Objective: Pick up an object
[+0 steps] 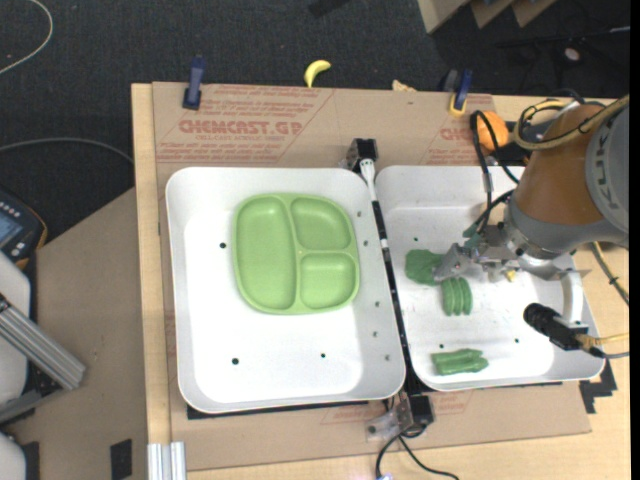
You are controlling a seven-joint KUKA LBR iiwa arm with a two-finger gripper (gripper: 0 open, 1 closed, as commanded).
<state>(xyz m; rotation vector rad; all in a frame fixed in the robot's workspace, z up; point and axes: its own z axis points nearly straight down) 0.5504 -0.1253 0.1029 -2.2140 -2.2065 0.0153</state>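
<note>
Hand (458,265) just above green toy (457,296)

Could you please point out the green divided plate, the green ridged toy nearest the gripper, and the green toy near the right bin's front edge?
Green divided plastic plate (296,254), camera view, central ridge.
Green ridged toy (457,296), camera view, middle.
Green front toy (459,362), camera view, middle.

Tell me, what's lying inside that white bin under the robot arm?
The right bin holds three green objects: one near the gripper, a ribbed one just below, another near the front. The arm covers the bin's far corner.
</note>
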